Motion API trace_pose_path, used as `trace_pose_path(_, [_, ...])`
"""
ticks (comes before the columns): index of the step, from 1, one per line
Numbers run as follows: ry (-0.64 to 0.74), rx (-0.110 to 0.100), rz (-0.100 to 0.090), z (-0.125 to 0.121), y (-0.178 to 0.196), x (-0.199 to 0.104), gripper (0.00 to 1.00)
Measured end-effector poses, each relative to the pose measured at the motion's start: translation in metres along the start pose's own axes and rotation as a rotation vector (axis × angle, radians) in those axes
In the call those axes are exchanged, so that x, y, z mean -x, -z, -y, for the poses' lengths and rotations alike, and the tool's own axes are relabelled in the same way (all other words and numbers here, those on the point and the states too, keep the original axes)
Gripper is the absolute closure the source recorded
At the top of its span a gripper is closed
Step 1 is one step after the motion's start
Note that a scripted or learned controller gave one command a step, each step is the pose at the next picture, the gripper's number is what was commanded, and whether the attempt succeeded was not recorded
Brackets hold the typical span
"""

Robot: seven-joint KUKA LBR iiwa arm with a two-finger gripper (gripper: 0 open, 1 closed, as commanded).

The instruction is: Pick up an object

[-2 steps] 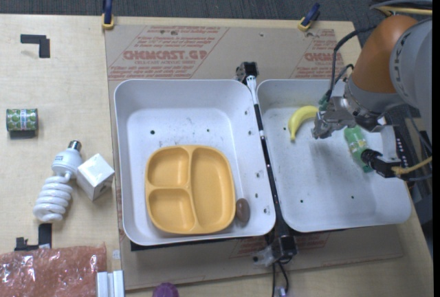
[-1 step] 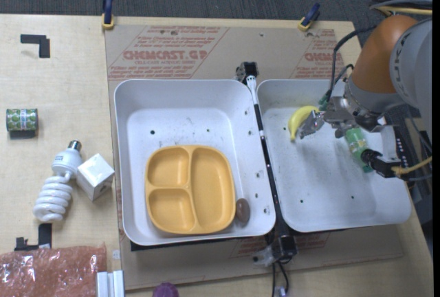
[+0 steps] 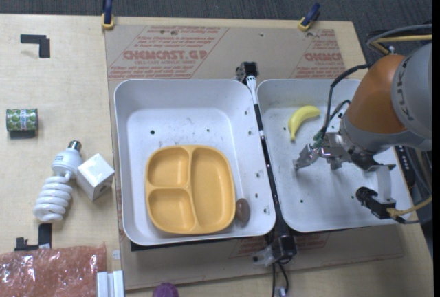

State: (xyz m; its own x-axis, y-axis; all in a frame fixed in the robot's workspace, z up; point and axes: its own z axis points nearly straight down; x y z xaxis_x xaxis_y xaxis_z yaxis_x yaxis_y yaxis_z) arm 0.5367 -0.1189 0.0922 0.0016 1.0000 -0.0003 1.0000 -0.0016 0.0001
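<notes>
Hovering low in the right bin, the end effector points toward the divider between the two bins, nothing between its fingertips. Whether the tips are spread or pressed together, cannot tell; they're small and lost in glare.

Banana is the nearest candidate: just up and slightly left of the end effector, lying flat on the bin floor, curved, apart from the tips. Judging it light, likely a toy so fairly stiff, with a smooth, slippery skin. Best hold is probably across the thick middle of the curve, fingers closing across its narrow width. The tapered ends would squirt out. It sits near the back wall, so approach room is tight there.

Other options sit further left of the end effector, in the left bin: a yellow divided plate, wide, flat, rigid. Bad for a two-finger pinch except at the rim. A small brown roundish object touches the plate's right edge; small, would likely roll, and the plate crowds one side.

Judgement: the pick is not yet made, and the banana is the easiest target.
</notes>
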Motion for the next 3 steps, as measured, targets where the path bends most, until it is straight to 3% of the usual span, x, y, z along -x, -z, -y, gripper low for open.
trace_pose_path(1, [-0.001, 0.002, 0.001, -0.001, 0.01, 0.001, 1.0])
trace_pose_path(2, [0.002, 0.001, 0.001, -0.045, 0.0, 0.066, 1.0])
trace_pose_path(3, [0.006, 0.001, -0.007, -0.046, 0.0, 0.06, 0.0])
